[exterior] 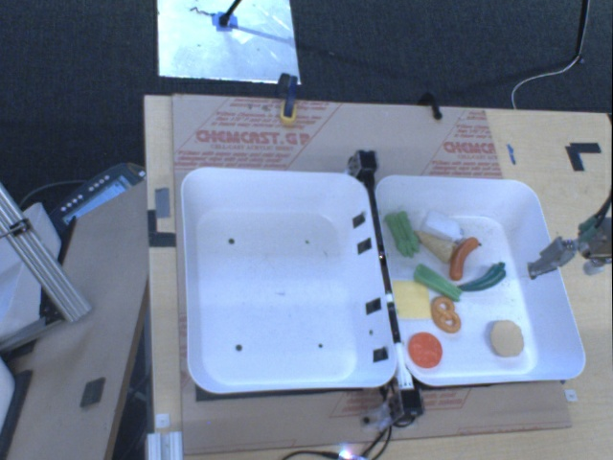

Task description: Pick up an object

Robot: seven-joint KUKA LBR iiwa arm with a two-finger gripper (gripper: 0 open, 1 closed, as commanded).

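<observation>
The right bin [546, 220] holds several toy foods: a light green leafy piece [402, 233], a white piece [442, 224], a beige cone [436, 247], an orange-red sausage [465, 257], a dark green pod [485, 278], a green strip [436, 283], a yellow slab [411, 300], an orange pretzel [445, 314], a red disc [424, 350] and a tan bun [506, 338]. My gripper [553, 258] hangs at the bin's right rim, apart from all of them. The sausage and pod lie nearest, to its left. Nothing is seen in its grasp.
The left bin [206, 195] stands beside the right one, with a black clipped divider [378, 257] between them. A cardboard sheet [249, 132] lies under both. A shiny metal plate [225, 27] sits at the back, and a white cable [556, 65] runs at the back right.
</observation>
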